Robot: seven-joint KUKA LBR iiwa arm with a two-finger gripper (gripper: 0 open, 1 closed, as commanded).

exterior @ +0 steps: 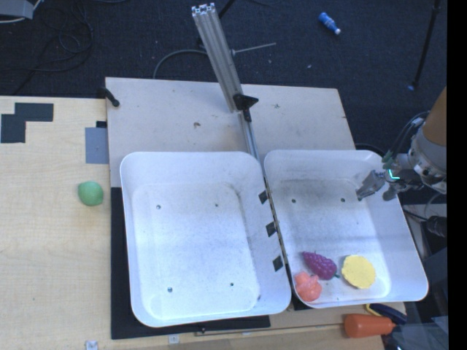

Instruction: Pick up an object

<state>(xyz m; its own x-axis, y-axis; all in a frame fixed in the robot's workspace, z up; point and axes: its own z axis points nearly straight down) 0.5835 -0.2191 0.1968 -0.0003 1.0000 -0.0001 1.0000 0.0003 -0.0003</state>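
**Gripper Positioned at Far Right Rim of Right Bin; Objects at Near Edge**

The gripper (373, 184) was located over the upper right part of the right bin (321, 170), close to that bin's right wall. The arm entered from the right of the camera view, and its orange band was visible at the frame's edge. The fingers appeared as small grey shapes pointing toward the left. Whether they stood wide or narrow could not be told at this resolution. Nothing was visible between them.

Three objects lay in the right bin, grouped along its near edge and well apart from the gripper:

- A purple grape-like bunch (319, 264) sat near the bin's lower centre.
- A yellow round object (359, 271) lay just to the right of the purple bunch.
- An orange-pink object (309, 286) rested in the lower left corner, touching or nearly touching the purple bunch.

The left bin (146, 170) stood beside the right bin, the two meeting along a shared edge with black clips.

Outside the bins, a green ball (90, 193) lay on the wooden surface to the left. An orange object (368, 324) lay on the bench just below the right bin. A grey metal rail (219, 53) extended diagonally away from the junction of the bins.
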